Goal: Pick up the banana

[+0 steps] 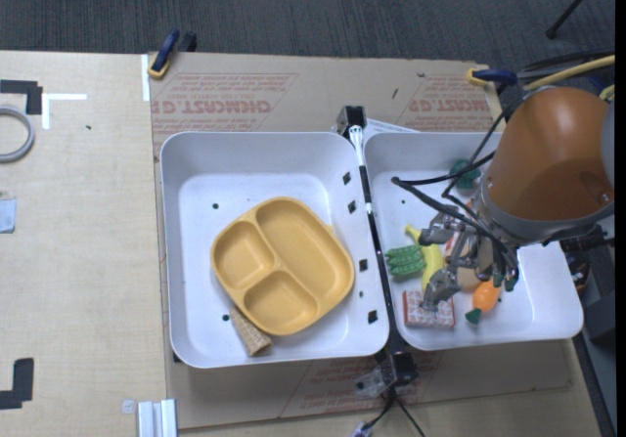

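Down in the right bin (548,313), the end effector (445,279) hovers over the banana (432,259), finger spread unclear.

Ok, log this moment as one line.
task: pick up banana | gripper: low in right bin, over banana | grasp: unconfirmed | yellow tray: left bin

Mustard-yellow divided plate (284,266), white bins (186,230), yellow banana (431,269), orange carrot (483,297)
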`<state>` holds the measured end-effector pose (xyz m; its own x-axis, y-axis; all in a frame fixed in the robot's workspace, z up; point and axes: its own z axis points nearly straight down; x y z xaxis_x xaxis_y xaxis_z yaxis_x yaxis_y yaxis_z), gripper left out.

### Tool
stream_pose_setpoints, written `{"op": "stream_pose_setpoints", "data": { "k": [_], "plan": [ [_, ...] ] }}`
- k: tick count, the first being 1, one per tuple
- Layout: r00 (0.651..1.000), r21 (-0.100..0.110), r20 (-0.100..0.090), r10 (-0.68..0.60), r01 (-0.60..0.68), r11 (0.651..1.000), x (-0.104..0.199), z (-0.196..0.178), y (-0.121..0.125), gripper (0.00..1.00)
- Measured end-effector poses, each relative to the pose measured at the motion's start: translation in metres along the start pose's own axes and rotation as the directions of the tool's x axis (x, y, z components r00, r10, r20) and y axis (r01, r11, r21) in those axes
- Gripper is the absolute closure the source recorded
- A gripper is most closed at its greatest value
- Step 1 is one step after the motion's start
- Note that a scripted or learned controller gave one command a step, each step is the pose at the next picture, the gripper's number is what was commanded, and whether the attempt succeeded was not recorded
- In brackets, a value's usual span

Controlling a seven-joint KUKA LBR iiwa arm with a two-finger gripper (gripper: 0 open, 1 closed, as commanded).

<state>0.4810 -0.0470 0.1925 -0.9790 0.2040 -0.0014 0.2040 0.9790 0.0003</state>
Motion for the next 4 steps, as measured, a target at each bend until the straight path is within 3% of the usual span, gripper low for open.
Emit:
{"op": "stream_pose_setpoints", "data": {
  "k": [1, 2, 4],
  "plan": [
    [0.967, 0.0, 0.003, -0.256, 0.256, 0.967, -0.025, 0.0, 0.033, 0.0],
    [0.729, 0.001, 0.003, -0.684, 0.684, 0.729, -0.038, 0.0, 0.019, 0.0],
    [0.729, 0.0, 0.003, -0.685, 0.685, 0.729, -0.038, 0.0, 0.019, 0.0]
  ]
}}
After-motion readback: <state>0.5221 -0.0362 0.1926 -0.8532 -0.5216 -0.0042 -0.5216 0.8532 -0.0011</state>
